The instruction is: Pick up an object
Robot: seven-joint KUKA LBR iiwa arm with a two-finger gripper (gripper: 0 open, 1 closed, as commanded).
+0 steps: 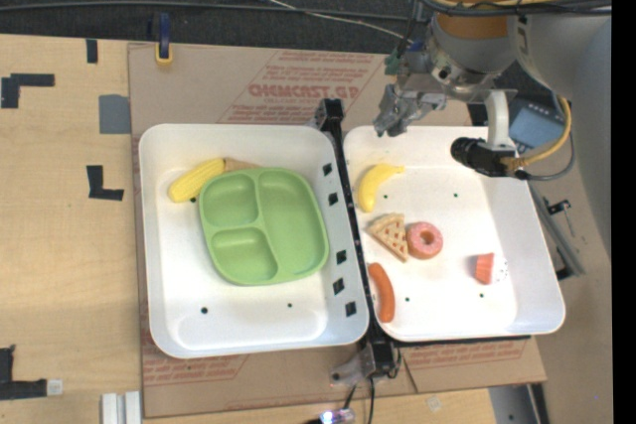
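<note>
Gripper [390,121] hangs over the far rim of the right bin [527,313], near that bin's far-left corner, and we see nothing held in it; we cannot tell how it is set. We go left to right from there.

Far to the gripper's left and a bit nearer the camera, a yellow banana [194,180] lies in the left bin [169,313], touching the far-left edge of a green divided plate [263,223]. We count three compartments in that plate. A tan piece [241,164] pokes out just behind the plate's far rim; we can't tell what it is.

Between the bins runs a black divider strip [341,213], starting just left of the gripper and running toward the camera.

Just below the gripper, slightly to its left, a second yellow banana [374,184] lies in the right bin close to the divider. It is the nearest item to the gripper, apart from it. Further toward the camera we see a waffle-patterned wedge [390,235], touching or nearly touching a pink ring donut [425,240] on its right. Nearer still, an orange sausage-shaped piece [383,291] lies along the bin's left wall.

Right of the gripper and nearer the camera, a small red wedge [483,267] sits alone, well apart from the donut.

Both bins rest on a cardboard sheet [288,84] over the wooden surface [50,243].
</note>
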